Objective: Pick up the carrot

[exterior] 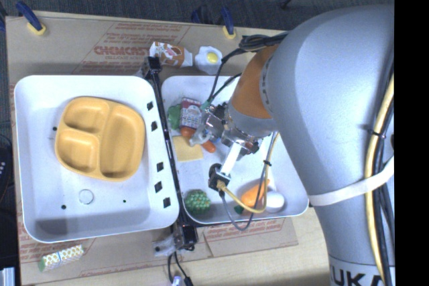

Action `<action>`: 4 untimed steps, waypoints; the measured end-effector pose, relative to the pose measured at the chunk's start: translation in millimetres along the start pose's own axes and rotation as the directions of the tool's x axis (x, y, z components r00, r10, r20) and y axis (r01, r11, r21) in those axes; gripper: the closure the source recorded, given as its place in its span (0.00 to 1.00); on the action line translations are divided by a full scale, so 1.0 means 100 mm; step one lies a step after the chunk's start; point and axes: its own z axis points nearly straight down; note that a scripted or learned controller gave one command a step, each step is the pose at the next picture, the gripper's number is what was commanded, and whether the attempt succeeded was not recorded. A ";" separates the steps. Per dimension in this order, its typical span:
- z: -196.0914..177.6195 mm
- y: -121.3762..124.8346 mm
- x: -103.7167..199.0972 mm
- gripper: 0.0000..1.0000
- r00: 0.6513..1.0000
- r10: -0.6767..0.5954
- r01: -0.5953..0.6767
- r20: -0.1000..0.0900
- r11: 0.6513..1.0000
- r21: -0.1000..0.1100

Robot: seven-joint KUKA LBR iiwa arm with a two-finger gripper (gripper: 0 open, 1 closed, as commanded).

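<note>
The carrot (188, 132) lies in the right bin (288, 164) near its left wall, a small orange piece with a green top (173, 117) pointing up-left. My gripper (203, 132) is low over the carrot, right at its orange end, and another bit of orange (210, 146) shows just below the gripper. The wrist and its cables hide most of the contact area. I cannot make out whether the carrot sits inside the gripper.
In the right bin lie a red-and-white packet (191, 110), a yellow cheese slice (190, 151), a green ball (196, 201), an orange fruit (249, 196) and a white egg (274, 199). The left bin (40, 211) holds a yellow sectioned plate (100, 137).
</note>
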 end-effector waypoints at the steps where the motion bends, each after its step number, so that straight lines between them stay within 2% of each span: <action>1: -0.72 0.47 0.10 0.00 1.000 -0.019 0.019 0.000 1.000 -0.003; 2: -0.05 0.10 0.05 0.00 0.999 0.045 -0.045 -0.006 0.999 -0.013; 3: 0.00 -0.29 -0.22 0.00 1.000 0.025 -0.025 0.002 1.000 0.001; 4: -0.48 -0.58 -0.57 0.00 0.995 0.100 -0.100 0.001 0.995 0.002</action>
